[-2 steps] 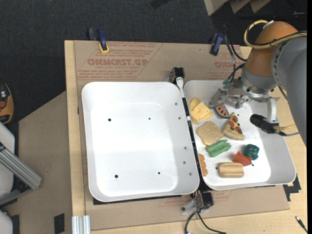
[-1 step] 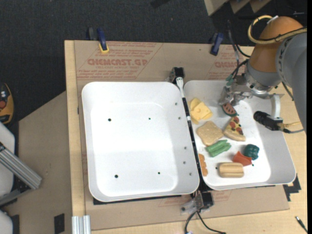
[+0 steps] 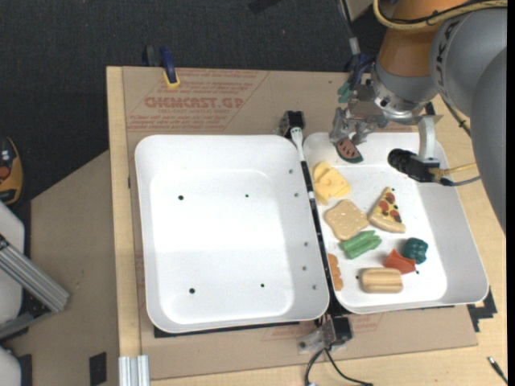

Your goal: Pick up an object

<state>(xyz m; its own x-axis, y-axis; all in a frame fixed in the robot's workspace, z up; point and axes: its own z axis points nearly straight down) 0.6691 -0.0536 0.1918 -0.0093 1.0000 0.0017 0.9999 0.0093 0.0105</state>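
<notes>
Gripper (image 3: pixel 349 137): jaws clenched on a watermelon slice (image 3: pixel 349 147), raised over the right bin's (image 3: pixel 451 207) far corner. Pick apparently made. Remaining: lift clear. Cheese (image 3: pixel 330 183) and bread (image 3: pixel 346 219) below the jaws, untouched

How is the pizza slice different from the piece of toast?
The pizza slice is a triangle with red and dark spots on top; the toast is squarish and plain tan. The pizza slice lies nearer the right side of the right bin; the toast lies nearer the divider, beside the yellow cheese. The toast looks a little bigger. Both are toy foods lying flat in that bin, close together.
</notes>
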